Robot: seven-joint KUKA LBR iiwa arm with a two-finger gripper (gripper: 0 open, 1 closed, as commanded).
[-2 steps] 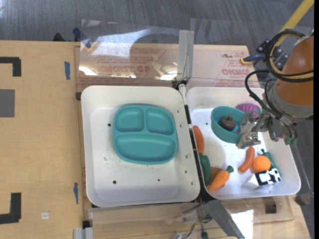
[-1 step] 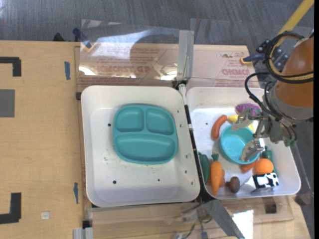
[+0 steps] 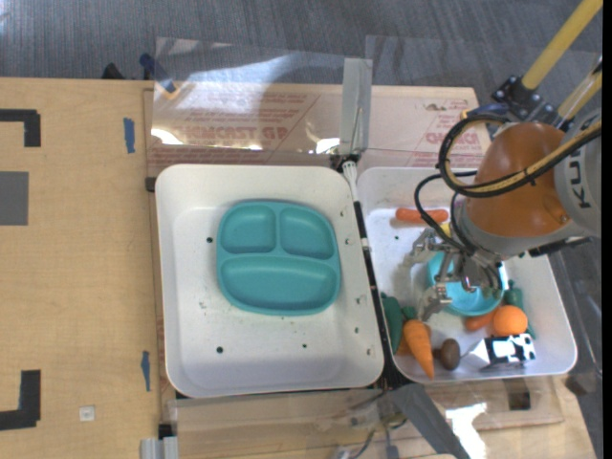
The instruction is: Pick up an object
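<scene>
The arm [image 3: 521, 175], grey with its orange band, reaches in from the right and hangs over the right bin [image 3: 564, 338], its claw [image 3: 457, 277] lowered among the toys there. The claw sits right over a blue bowl [image 3: 470, 299], its metal parts crossing the bowl's rim; whether it is wide, narrow, or gripping anything cannot be told, as the wrist and linkage hide that. Around the bowl lie a toy carrot [image 3: 417, 342] with a green top near the bin's front left, a brown rounded piece [image 3: 448, 354] just beside it, an orange ball [image 3: 510, 319], a black-and-white toy [image 3: 509, 349] at the front, and another orange piece [image 3: 421, 215] toward the back. The left bin [image 3: 182, 285] on the counter [image 3: 67, 256] carries a teal divided plate [image 3: 279, 256] with three compartments.
</scene>
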